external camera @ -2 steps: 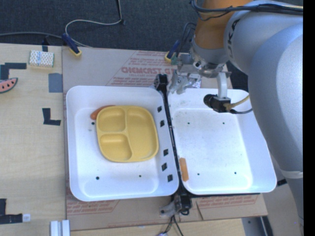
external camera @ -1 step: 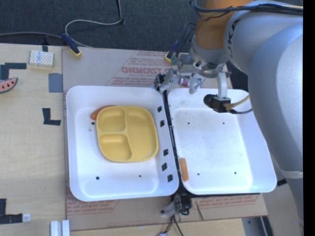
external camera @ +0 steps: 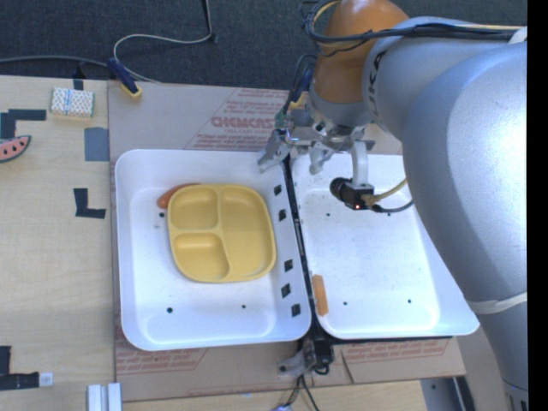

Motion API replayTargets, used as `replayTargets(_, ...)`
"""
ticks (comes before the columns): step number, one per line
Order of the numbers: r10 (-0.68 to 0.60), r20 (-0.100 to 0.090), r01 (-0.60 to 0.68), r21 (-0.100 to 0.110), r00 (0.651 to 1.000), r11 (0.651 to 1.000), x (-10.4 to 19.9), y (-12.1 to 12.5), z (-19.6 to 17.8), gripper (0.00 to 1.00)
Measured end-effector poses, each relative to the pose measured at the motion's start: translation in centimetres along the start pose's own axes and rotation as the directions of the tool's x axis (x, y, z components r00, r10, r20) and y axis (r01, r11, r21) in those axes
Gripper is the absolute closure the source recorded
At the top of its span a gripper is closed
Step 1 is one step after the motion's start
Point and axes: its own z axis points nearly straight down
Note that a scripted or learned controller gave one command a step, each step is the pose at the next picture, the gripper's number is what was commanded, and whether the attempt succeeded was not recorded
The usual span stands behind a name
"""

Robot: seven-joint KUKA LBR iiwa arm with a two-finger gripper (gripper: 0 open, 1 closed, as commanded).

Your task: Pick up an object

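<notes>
The tool (external camera: 301, 154) hangs over the divider at the bins' far edge; whether it is apart or together cannot be told. A yellow divided plate (external camera: 221, 232) lies below-left of it in the left bin (external camera: 145, 315), well apart.

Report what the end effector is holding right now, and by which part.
Nothing is seen held. The end effector hangs over the far end of the divider between the bins, with no object between its fingers. The yellow tray and the small orange piece lie apart from it.

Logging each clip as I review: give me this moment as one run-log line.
gripper: over far end of bin divider, holds nothing seen | yellow tray: left bin | orange piece: right bin, near divider | pick: not yet done
</notes>
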Motion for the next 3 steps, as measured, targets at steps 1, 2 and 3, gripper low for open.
replayTargets(1, -0.001, 0.000, 0.001, 0.001, 1.000, 1.000, 0.03, -0.01, -0.96, 1.00)
replayTargets(2, -0.001, 0.000, 0.001, 0.001, 1.000, 1.000, 0.03, -0.01, -0.95, 0.00)
replayTargets(3, -0.002, -0.001, 0.002, 0.002, 1.000, 1.000, 0.07, -0.02, -1.88, 1.00)
